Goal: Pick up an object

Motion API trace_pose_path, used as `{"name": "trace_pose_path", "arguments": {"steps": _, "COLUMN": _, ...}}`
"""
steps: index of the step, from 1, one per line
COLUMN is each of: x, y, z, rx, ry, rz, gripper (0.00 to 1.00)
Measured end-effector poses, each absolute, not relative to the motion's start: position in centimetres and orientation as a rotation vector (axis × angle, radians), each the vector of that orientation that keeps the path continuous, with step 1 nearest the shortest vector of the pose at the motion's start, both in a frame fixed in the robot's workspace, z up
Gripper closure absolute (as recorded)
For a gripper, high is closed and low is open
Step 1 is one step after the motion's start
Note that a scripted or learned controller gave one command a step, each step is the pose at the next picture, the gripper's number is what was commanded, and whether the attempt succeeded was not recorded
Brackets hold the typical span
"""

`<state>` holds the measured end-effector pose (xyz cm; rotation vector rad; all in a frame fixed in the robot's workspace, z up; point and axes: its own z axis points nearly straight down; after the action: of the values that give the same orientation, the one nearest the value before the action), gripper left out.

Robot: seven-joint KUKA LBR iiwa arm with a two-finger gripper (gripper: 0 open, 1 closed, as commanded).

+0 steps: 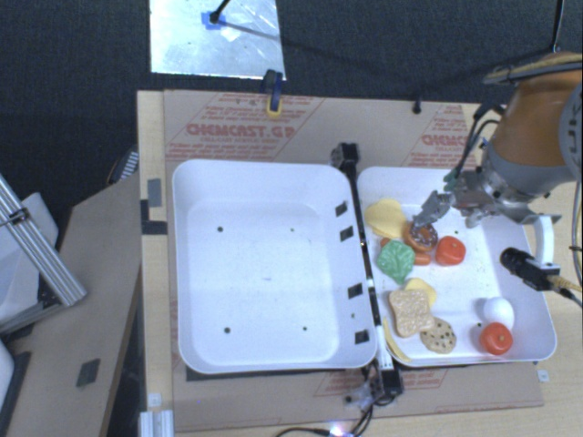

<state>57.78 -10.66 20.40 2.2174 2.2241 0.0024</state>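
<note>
My gripper [426,218] reaches into the right bin [537,330] from the right and hangs low over a small round brown toy with a pink top [423,238]. Its tip touches or nearly touches that toy. Around it lie a yellow piece [386,215], a green leaf-shaped toy [397,260], an orange-red piece [420,256] and a red tomato [451,250]. Nearer the front are a toast slice [412,311], a cookie [438,336], a white egg [497,310] and a second red tomato [496,338].
The left bin [264,267] sits beside the right one, with a black divider strip [361,244] between them. A black cylindrical part [524,268] sticks into the right bin's right side. A foil sheet [217,24] lies behind the bench.
</note>
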Motion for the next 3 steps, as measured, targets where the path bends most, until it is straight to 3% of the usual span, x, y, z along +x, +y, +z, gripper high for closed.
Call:
{"name": "trace_pose_path", "arguments": {"steps": 1, "x": 55.5, "y": -8.5, "z": 9.0, "rx": 2.226, "ry": 2.231, "rz": -0.008, "gripper": 0.0}}
{"name": "trace_pose_path", "arguments": {"steps": 2, "x": 59.8, "y": -8.3, "z": 8.5, "rx": 2.213, "ry": 2.225, "rz": 0.004, "gripper": 0.0}}
{"name": "trace_pose_path", "arguments": {"steps": 3, "x": 60.1, "y": -8.3, "z": 10.1, "rx": 2.208, "ry": 2.219, "rz": 0.018, "gripper": 1.0}}
